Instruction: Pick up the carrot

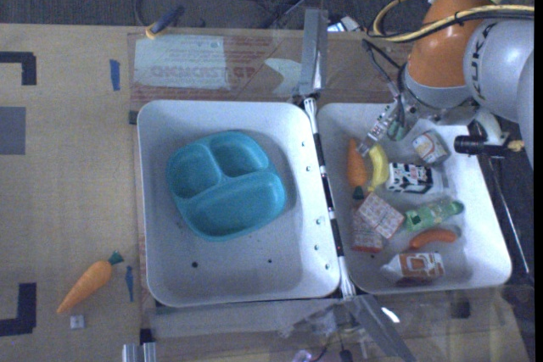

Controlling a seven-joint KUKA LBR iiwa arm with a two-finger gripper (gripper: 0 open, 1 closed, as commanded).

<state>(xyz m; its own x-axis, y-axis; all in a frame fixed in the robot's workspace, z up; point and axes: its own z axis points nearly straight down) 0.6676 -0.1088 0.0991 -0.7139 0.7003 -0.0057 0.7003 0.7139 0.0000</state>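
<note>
Orange shows nearest us on the bare worktop (pixel 51 182): a worktop carrot (pixel 83 287) lies outside both bins, left of the blue plate (pixel 225 182) and nearer us than it. Its long axis runs on a diagonal, with the green leafy end towards the plate and the pointed tip away from it, towards the near left. Nothing is touching it. Right of the plate, past the wall where the left bin (pixel 146 182) meets the right bin (pixel 501 250), a second carrot-like piece, the bin carrot (pixel 357 164), lies flat on the bin floor. It sits just beside a banana (pixel 378 167), among small packets. Its long axis runs near to far, roughly along that shared wall. The thicker end seems to face us, though we cannot be sure which end is the tip. Farther from us and right of the plate, the gripper (pixel 386 130) hangs over the far part of the right bin, close to the far end of the bin carrot. We cannot tell whether the jaws are parted or closed. We judge the bin carrot to be the likelier target, since the arm (pixel 458 55) stands over that bin and well apart from the other carrot. As far as we can see, no carrot has been lifted: both rest on their surfaces. The grasp and the lift are left to do.
</note>
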